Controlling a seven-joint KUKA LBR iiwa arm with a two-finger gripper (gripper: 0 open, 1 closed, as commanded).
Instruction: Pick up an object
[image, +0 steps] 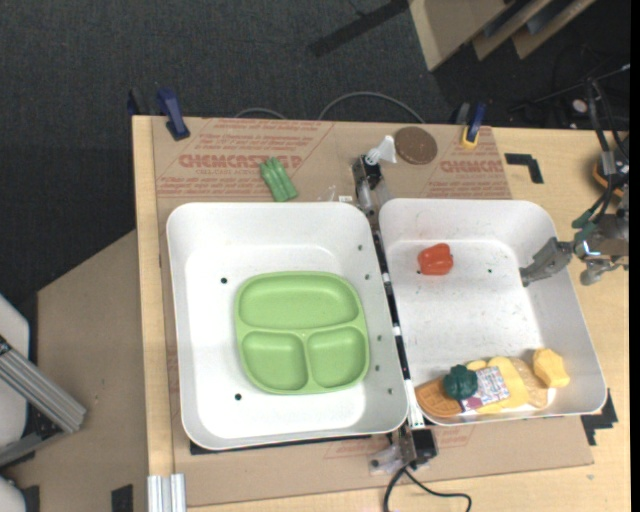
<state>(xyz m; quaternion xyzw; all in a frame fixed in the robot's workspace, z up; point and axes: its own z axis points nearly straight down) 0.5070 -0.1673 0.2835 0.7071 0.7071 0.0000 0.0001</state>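
Observation:
The right bin (470, 310) holds a small red toy (435, 259) near its back middle. Along its front edge lies a heap of toy food: a dark green piece (461, 381), a yellow packet with a printed label (497, 384), a yellow chunk (550, 367) and a tan round piece (432, 398). My gripper (546, 259) reaches in from the right and hangs over the bin's right rim, well to the right of the red toy and apart from it. Nothing shows in its grasp.
The left bin (200, 300) holds a green divided plate (300, 331). On the cardboard behind the bins lie a green ridged piece (279, 181) and a brown disc (415, 146). Blue clamps (173, 113) stand at the back edge.

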